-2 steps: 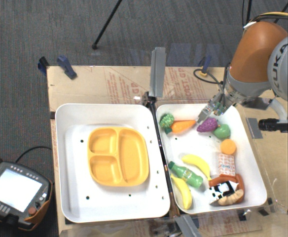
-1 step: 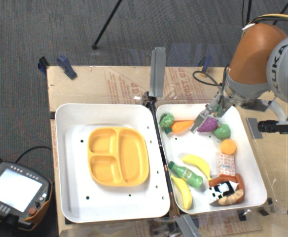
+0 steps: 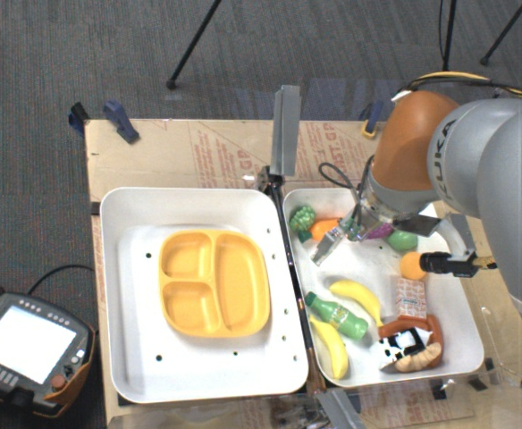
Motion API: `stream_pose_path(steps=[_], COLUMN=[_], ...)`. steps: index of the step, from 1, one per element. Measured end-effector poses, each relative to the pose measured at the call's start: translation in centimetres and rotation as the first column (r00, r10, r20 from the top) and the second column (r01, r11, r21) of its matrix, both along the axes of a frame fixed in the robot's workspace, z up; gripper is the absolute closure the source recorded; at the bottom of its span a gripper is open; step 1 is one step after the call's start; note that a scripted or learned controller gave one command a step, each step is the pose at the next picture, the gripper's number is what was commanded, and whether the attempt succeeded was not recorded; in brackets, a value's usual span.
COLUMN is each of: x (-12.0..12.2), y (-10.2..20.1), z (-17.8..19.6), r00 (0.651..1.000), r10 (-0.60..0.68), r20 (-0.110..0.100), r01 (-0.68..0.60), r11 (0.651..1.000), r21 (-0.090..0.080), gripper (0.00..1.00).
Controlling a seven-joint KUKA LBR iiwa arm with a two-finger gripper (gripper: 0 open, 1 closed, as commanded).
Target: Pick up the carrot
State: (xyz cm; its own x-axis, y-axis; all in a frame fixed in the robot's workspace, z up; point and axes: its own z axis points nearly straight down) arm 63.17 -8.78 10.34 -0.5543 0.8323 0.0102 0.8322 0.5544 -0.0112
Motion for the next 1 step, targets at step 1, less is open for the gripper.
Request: stream_pose_path(steps=[1], x=[1.2], y=[-0.52], z=[-1.62], r00=[0.983], r10=[-0.184], r20=[0.014], r01=[0.185], r11=[0.983], r21=[-0.002], gripper=[0.0])
